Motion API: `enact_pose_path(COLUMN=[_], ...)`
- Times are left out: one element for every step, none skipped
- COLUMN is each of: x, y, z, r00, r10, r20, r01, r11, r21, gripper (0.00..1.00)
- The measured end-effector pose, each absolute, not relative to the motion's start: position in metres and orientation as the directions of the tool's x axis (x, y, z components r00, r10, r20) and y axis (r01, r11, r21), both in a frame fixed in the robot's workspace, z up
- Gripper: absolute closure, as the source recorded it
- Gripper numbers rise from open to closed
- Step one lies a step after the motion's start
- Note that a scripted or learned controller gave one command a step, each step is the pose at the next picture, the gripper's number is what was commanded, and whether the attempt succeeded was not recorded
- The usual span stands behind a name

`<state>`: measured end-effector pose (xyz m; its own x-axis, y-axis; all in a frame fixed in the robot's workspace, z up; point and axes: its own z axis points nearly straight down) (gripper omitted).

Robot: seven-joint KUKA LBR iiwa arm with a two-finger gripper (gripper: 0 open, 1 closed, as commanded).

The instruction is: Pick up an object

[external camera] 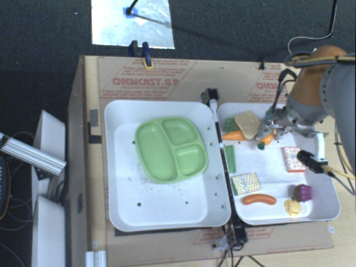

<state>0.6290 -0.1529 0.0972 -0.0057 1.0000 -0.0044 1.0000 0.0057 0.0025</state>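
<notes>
Pincer [265, 137] low in right bin [328, 207], upper middle of frame, beside bread slice [248, 124]; grip state unclear. Reach step; next needs a clean close.

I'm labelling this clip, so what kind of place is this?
Probably a robotics lab's picking bench: a grey arm reaches over two white bins, one holding a green divided plate, the other toy food like a sausage.
</notes>
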Motion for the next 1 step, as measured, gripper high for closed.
enact_pose_path(x=[0.5823], y=[-0.0780], z=[0.2176], r00=[-0.006], r10=[1.000], r20=[0.000], r01=[1.000], r11=[0.006], r21=[0.007], gripper=[1.00])
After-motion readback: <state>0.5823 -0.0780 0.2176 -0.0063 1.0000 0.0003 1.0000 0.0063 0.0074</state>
